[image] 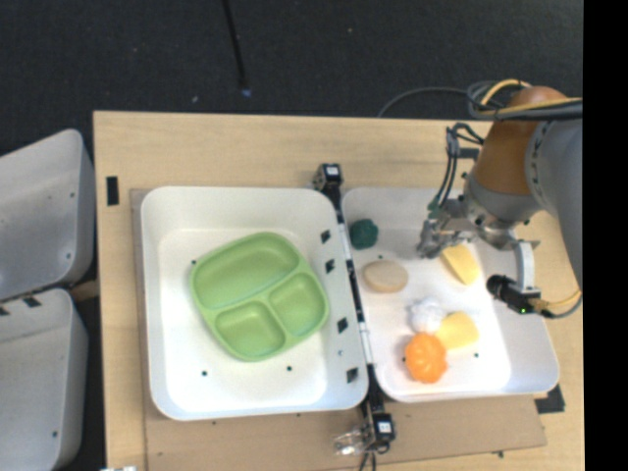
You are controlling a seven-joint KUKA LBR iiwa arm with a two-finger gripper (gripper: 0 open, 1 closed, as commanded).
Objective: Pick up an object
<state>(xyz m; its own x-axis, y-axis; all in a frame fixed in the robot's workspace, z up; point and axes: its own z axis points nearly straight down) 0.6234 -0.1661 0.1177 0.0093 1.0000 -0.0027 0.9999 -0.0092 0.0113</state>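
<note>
Over the right bin [525, 361], the gripper [439, 238] hung low beside a yellow wedge [460, 262], its grip impossible to judge, while an orange ball [426, 357], white lump [426, 314] and tan disc [385, 277] lay nearby.

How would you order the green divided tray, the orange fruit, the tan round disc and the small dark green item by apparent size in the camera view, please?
Largest to smallest:
1. green divided tray
2. orange fruit and tan round disc, which look too alike to rank
3. small dark green item
</note>
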